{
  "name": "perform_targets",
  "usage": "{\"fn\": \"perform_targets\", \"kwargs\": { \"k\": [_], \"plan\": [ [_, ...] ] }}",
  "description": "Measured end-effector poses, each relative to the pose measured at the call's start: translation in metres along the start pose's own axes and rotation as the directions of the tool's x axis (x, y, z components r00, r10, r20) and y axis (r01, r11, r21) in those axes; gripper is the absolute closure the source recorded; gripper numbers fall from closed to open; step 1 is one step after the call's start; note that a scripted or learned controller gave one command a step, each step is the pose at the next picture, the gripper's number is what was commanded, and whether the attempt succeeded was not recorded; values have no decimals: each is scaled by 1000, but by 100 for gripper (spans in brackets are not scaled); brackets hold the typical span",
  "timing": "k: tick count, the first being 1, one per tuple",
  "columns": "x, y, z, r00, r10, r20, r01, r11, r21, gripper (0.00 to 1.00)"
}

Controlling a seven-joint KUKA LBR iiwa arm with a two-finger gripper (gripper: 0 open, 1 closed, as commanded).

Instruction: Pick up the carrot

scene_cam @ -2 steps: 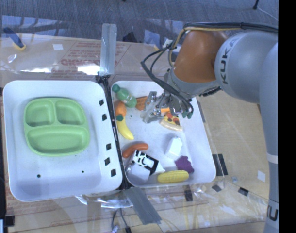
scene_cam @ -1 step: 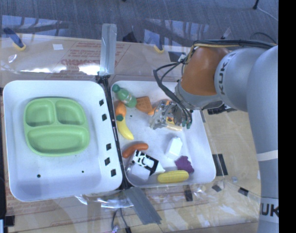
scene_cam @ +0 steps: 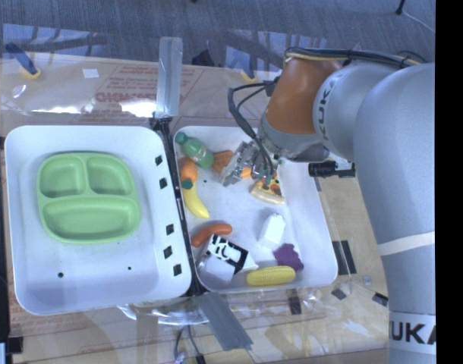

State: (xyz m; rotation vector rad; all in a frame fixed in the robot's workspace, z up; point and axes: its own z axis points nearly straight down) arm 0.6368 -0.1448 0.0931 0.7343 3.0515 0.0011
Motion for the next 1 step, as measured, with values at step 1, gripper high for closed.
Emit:
{"fn": "perform_targets", "kwargs": {
  "k": [1],
  "plan": [
    [-1,1,-12,1000,-7,3,7,1000,0,100]
  ]
}}
